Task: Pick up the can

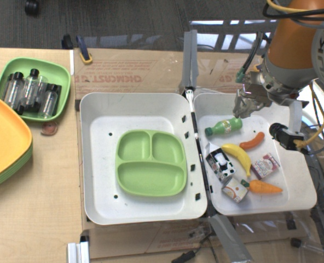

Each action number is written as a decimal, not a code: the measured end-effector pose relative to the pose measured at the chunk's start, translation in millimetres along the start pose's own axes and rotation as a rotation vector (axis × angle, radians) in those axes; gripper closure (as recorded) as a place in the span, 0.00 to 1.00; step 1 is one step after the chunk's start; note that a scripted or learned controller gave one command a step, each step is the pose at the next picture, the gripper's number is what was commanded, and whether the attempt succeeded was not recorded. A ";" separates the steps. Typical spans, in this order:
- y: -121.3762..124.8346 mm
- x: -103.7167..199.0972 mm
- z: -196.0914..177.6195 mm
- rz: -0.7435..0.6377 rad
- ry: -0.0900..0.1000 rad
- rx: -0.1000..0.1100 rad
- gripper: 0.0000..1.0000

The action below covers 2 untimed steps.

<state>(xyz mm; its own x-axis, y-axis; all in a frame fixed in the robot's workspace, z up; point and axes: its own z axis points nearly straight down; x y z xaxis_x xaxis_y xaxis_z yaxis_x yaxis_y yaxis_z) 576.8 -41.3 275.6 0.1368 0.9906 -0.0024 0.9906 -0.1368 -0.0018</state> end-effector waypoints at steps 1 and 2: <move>57.9 0.7 85.2 -0.012 0.000 0.001 1.00; 13.4 29.8 51.9 0.051 0.001 0.002 1.00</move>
<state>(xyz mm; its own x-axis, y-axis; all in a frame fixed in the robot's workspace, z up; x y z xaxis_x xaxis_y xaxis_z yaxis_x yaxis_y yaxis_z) 594.0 -13.8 223.6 0.1872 0.9823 -0.0015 0.9823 -0.1872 -0.0037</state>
